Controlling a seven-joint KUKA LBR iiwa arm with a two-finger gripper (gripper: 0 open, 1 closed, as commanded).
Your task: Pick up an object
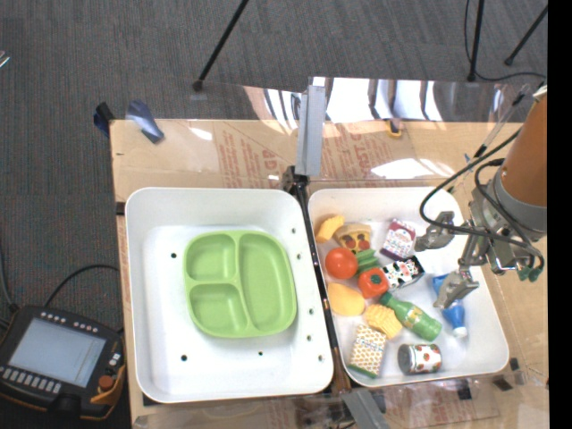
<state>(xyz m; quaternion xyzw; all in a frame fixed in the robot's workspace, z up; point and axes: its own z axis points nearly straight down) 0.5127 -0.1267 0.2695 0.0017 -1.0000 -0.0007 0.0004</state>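
Toys for the picking all lie in the right bin [497,347], heaped mostly against its left wall, which suits a grab-anything program: the arm can come down nearly anywhere and meet something. I count about a dozen pieces. Two are round and red: a tomato [340,263] and a red pepper [374,281] touching it. One green bottle [412,317] lies tilted near the bin's middle, one small can [419,357] rests by the front edge, and one patterned carton [367,349] sits at the front-left corner. Yellow and orange food shapes, perhaps four, cluster along the left wall. One purple-and-white box [399,238] and one black-and-white block [403,271] sit toward the back. A blue item [453,312] lies near the right wall, partly under the gripper [462,280].

That gripper hangs just above the blue item, its fingers spread apart with nothing between them, so I judge it is lining up for a descent rather than lifting anything.

In the left bin [152,231], one green divided plate [239,283] with three compartments lies flat near the centre, likely a drop spot.
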